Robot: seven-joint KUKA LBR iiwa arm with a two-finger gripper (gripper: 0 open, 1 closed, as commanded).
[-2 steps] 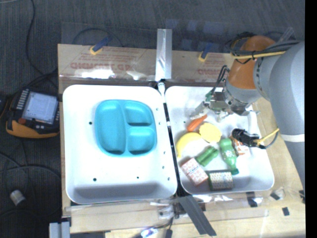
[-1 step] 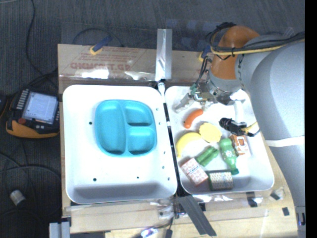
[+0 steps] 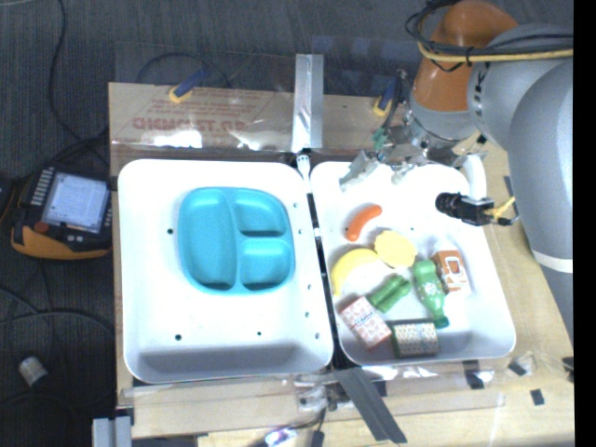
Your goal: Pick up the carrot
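The arm [image 3: 521,110] comes in from the upper right of the frame, its orange band sitting above the gripper [image 3: 377,168], which hangs over the top edge of the right bin [image 3: 494,338] with its two fingers spread wide and nothing between them. The carrot [image 3: 363,221] lies just below the gripper in the upper middle of that bin, tilted, apart from the fingertips. Below it sit a yellow round piece [image 3: 395,247] and a banana-like yellow shape [image 3: 352,266], then a green bottle [image 3: 429,291], a second green item [image 3: 389,291], a small orange carton [image 3: 452,271], a red and white box [image 3: 364,321] and a dark can [image 3: 413,339] near the bin's lower edge. The left bin [image 3: 149,343] holds a blue divided tray [image 3: 236,237]. A handheld pendant [image 3: 63,210] lies at the far left on the floor.
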